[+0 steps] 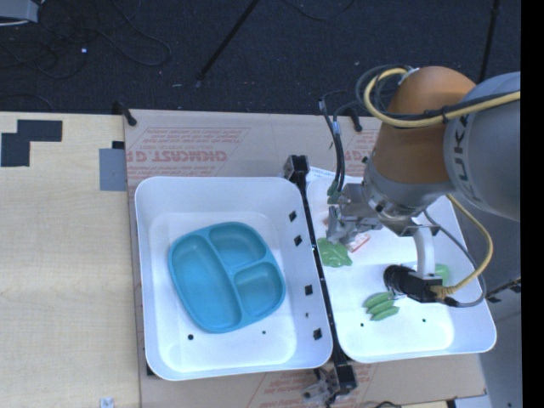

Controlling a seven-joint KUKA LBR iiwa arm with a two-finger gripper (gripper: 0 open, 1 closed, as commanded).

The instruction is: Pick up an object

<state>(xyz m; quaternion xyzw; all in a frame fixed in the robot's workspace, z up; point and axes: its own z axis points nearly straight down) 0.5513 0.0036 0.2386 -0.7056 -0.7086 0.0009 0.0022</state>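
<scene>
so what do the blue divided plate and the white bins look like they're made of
Blue three-compartment divided plate: likely moulded plastic, with a uniform colour, rounded ridges and a soft sheen. Shallow white bins: probably plastic too, smooth and matte with rounded moulded corners.

Your arm point(476, 134) comes in from the right side of the camera view, its grey upper link crossing the right edge at a slant. The orange band point(421, 130) above the wrist sits as a rounded dome near the top right, facing the camera, so you are looking almost straight down the last links. Yellow and black cables loop around that dome and trail down the arm's right side. Below the band, the grey wrist narrows and points down and to the left. Your claw point(344, 223) hangs at the end of it, low and close to the surface beneath; from this angle its metal parts blur together.
</scene>
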